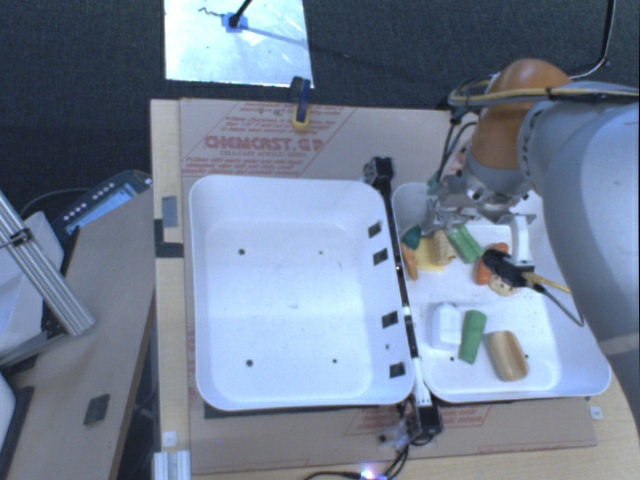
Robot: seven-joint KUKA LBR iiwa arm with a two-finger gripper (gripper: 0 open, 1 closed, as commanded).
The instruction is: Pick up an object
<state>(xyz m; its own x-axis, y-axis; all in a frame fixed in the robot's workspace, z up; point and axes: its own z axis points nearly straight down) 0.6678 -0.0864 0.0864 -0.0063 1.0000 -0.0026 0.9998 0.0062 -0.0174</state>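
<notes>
Can't tell the gripper [441, 230] state; crowded by yellow piece [436, 255], green block [463, 244], right bin [575, 363] wall.

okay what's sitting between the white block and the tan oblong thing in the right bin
A green cylinder lies between the white block and the tan oblong piece, seen in the camera view.

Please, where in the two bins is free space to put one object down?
The left bin has its whole floor bare between its four walls. The right bin is crowded: the pincer hangs over toys at its far end, and a white block, green cylinder and tan piece fill its near end.
</notes>
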